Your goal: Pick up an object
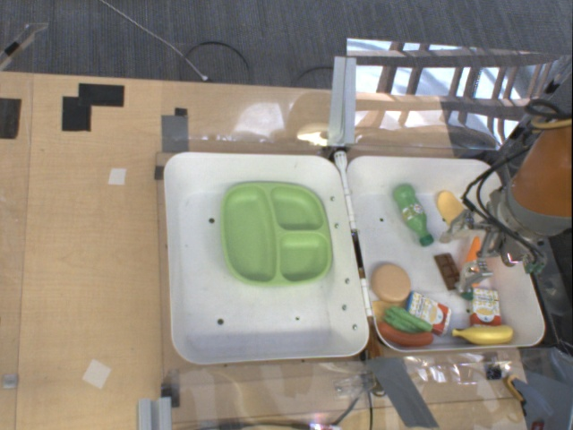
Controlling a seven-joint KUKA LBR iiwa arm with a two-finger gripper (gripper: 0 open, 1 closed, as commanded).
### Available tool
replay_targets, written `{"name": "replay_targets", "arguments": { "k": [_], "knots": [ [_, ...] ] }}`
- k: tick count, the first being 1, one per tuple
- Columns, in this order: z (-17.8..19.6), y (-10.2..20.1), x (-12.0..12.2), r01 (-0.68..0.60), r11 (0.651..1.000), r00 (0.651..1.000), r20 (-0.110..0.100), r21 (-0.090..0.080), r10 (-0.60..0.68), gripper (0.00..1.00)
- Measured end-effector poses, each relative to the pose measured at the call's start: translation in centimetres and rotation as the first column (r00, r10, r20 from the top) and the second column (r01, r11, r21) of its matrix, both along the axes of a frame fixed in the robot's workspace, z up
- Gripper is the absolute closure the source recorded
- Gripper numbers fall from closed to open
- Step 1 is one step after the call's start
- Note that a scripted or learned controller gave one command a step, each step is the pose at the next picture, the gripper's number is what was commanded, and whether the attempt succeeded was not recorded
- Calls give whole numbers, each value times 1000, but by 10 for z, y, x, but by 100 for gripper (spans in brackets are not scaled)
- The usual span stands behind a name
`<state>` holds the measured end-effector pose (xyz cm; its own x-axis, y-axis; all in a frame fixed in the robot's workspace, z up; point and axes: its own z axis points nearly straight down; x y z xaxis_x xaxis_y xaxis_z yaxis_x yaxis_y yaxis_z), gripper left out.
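Note:
The right bin (515, 170) holds small toy foods. A green bottle (413, 212) lies near its middle back, with a yellow piece (448, 206) beside it. A brown bar (447, 270), a round tan bun (391, 282), a small carton (427, 311), a red sausage (403, 335), a banana (484, 334) and a red-and-white carton (484, 305) lie toward the front. My gripper (475, 247) hangs low over the bin's right side, just right of the brown bar and above the red-and-white carton. A small orange piece (473, 248) shows at the gripper.
The left bin (192, 330) holds a green divided plate (274, 232). A metal divider post (341, 101) stands behind the seam between the bins. The arm's orange band (548, 179) and dark cables (488, 186) overhang the right bin's far right corner.

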<state>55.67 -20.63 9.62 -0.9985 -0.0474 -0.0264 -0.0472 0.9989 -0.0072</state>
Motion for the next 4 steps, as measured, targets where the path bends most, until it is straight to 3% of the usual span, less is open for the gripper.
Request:
{"name": "replay_targets", "arguments": {
  "k": [1,2,3,4],
  "knots": [
    [0,77,73,2,1000,1000,2,4,-2,0],
    [0,33,13,160,987,987,-1,6,-160,0],
    [14,34,18,152,988,988,13,4,-152,100],
    [13,34,17,152,988,988,10,5,-152,0]
  ]
}}
